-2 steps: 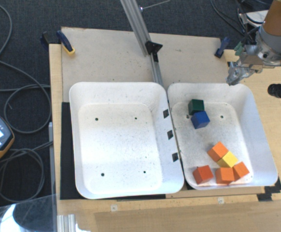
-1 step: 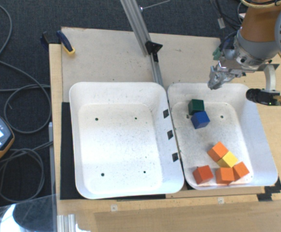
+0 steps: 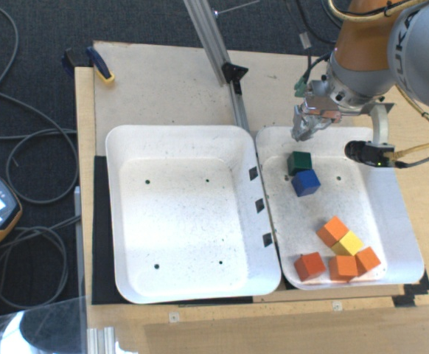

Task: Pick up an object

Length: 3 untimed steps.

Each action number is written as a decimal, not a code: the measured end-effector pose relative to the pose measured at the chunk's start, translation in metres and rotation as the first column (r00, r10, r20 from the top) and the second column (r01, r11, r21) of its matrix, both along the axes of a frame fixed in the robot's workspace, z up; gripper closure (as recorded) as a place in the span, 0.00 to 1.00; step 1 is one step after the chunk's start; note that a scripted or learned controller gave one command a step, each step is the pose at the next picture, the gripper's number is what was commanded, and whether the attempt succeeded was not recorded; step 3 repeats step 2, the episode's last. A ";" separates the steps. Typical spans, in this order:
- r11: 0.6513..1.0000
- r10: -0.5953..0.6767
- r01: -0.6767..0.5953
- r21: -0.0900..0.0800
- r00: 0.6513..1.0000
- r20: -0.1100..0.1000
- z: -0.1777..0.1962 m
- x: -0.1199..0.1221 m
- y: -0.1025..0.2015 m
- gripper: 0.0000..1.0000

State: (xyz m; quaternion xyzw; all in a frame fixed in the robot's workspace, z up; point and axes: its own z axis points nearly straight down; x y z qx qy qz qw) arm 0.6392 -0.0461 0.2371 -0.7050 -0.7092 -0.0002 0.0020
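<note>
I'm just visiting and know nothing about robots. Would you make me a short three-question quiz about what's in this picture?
1. True or false: the green block touches the blue block.
2. Which bin holds all the blocks? A) left bin B) right bin C) both
3. What colour is the single block lying among the four orange blocks?

Key:
1. True; they sit against each other, just below the gripper.
2. B, the right bin.
3. Yellow.
</note>
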 end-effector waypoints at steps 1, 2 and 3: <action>1.000 0.001 -0.001 0.000 1.000 -0.001 -0.006 -0.010 0.061 1.00; 1.000 0.002 -0.002 0.000 1.000 0.000 -0.001 -0.024 0.123 1.00; 1.000 0.002 -0.002 0.000 1.000 0.000 -0.001 -0.024 0.123 1.00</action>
